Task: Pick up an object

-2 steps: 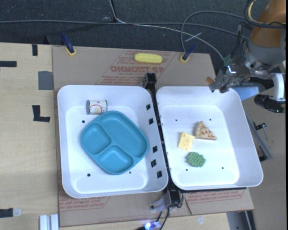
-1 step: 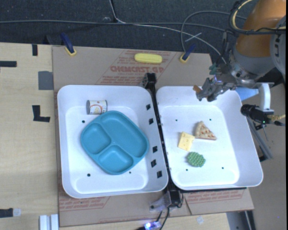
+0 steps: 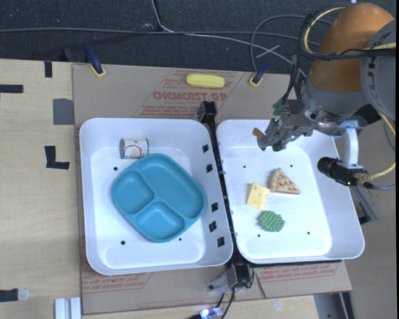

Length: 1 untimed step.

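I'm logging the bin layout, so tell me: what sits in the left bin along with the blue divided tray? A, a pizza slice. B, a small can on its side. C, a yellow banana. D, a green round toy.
B: a small can lies on its side just behind the blue divided tray in the left bin.

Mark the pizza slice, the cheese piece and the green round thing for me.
pizza slice [image 3: 284, 183], camera view, middle of wedge.
cheese piece [image 3: 257, 196], camera view, centre of face.
green round thing [image 3: 272, 221], camera view, centre of top.
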Available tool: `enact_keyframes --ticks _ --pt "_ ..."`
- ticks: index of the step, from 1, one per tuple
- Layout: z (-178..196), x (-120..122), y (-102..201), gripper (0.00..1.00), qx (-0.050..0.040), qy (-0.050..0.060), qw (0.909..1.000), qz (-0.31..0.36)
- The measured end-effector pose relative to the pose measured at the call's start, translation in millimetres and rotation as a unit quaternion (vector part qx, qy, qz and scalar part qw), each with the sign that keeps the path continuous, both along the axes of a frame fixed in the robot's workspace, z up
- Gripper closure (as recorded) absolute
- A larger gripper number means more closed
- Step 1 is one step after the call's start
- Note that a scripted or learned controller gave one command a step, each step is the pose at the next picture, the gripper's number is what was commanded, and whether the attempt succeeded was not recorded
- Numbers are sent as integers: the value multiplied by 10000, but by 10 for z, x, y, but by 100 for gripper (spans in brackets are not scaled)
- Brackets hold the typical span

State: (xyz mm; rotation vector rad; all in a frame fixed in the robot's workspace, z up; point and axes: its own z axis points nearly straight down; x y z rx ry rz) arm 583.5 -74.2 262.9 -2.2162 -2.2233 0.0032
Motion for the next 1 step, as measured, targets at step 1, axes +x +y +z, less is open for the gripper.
enact_keyframes --ticks 1 --pt "0 -236 510 100 1 1 10000 6"
